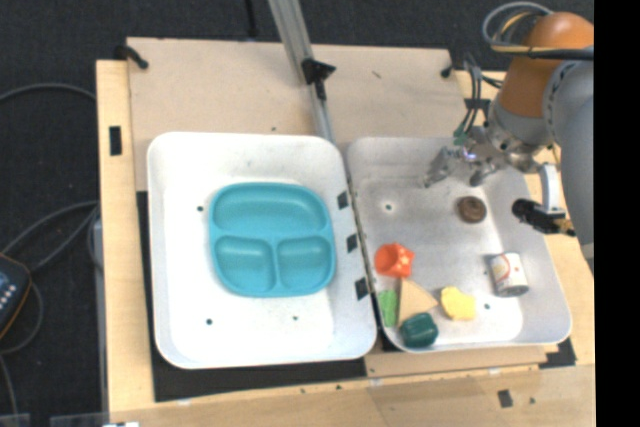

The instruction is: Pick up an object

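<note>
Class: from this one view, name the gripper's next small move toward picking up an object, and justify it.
Probably lower the gripper slightly toward the brown round object. It lies just below the open fingers in the right bin, apart from the other items, and nothing sits between the fingers.

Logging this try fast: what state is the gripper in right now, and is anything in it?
Gripper: open, fingers spread, holding nothing, above the right bin near its back edge.

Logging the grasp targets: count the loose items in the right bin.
6: brown disc mid-bin, can at right, orange piece, yellow piece, tan wedge and green piece near the front. More may be hidden.
</note>
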Motion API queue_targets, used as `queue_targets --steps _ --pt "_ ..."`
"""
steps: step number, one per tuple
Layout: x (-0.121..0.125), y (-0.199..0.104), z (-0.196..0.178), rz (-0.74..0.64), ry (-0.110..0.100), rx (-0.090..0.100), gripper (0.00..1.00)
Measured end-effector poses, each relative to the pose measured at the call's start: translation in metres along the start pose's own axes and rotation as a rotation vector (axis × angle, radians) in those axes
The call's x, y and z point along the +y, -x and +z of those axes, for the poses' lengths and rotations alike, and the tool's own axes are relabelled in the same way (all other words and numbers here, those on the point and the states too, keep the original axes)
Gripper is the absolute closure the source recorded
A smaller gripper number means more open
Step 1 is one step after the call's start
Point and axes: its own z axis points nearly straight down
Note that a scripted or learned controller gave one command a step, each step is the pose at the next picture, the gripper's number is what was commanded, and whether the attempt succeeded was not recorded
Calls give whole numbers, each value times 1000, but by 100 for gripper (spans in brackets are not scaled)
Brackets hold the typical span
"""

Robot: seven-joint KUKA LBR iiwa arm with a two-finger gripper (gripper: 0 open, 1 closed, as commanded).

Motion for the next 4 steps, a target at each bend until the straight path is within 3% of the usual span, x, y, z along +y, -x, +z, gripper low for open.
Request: queue_targets --steps 1,3,4 --pt "2 1 -16 -2 7 -5 100" --pt "5 8 -128 -1 12 0 100" --pt "6 9 -150 -2 7 2 100"
